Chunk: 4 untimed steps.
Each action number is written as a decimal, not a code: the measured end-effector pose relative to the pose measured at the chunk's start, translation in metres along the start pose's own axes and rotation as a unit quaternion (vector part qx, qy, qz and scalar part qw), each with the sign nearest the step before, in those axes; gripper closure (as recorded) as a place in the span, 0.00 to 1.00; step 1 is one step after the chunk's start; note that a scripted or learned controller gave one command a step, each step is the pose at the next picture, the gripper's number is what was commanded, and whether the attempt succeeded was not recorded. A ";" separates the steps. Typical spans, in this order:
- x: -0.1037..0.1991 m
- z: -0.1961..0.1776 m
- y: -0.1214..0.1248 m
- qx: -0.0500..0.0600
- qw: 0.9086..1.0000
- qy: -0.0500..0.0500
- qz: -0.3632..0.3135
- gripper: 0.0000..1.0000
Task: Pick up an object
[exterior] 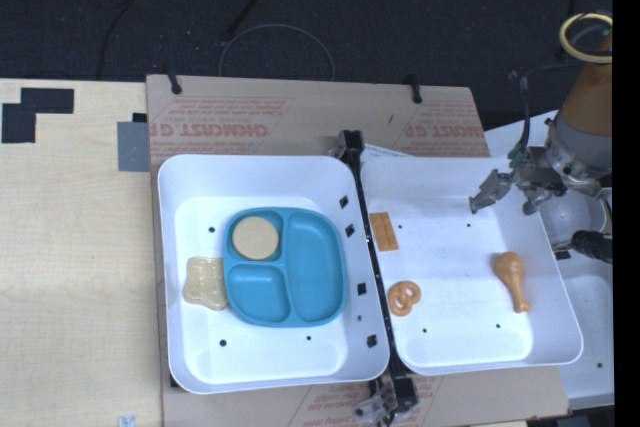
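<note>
Claw parked at the right bin's far edge, nothing picked yet

Starting at the left, I see the left bin on the table. It carries a blue divided tray with a round tan disc lying in its upper-left compartment. A pale, flat piece lies on the bin floor, touching the tray's left edge.

Across the central divider is the right bin. Near its left wall lies a small orange rectangle, and just below it a pretzel-shaped piece. Further right, well apart from both, lies a drumstick-shaped piece, fat end up, thin end toward the bin's lower right.

The claw sits over the right bin's upper-right corner. From this angle I cannot tell how far its fingers are spread, and I see nothing held between them.

I judge the reach has not begun. The drumstick is the nearest target and lies clear of the walls, so I would choose it. To do it well, I would centre over its thick part, turn the wrist so the fingers close across its narrow width rather than along its length, descend straight, and close only once low enough to the bin floor
</note>
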<state>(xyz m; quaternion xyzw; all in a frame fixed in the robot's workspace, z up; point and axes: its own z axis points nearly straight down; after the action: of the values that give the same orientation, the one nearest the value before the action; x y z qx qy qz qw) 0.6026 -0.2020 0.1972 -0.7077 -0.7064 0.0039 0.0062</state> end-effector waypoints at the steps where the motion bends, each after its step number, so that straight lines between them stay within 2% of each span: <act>1: 0.000 -0.008 0.003 -0.007 1.000 -0.002 -0.001 0.00; 2: -0.008 0.042 0.006 -0.004 1.000 -0.001 -0.001 0.00; 3: -0.007 0.089 -0.003 -0.004 1.000 -0.001 -0.001 0.00; 4: -0.005 0.111 -0.002 -0.005 1.000 -0.001 -0.001 0.00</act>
<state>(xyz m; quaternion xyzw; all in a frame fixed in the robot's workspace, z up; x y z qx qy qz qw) 0.5986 -0.2068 0.0864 -0.7070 -0.7072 0.0012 0.0019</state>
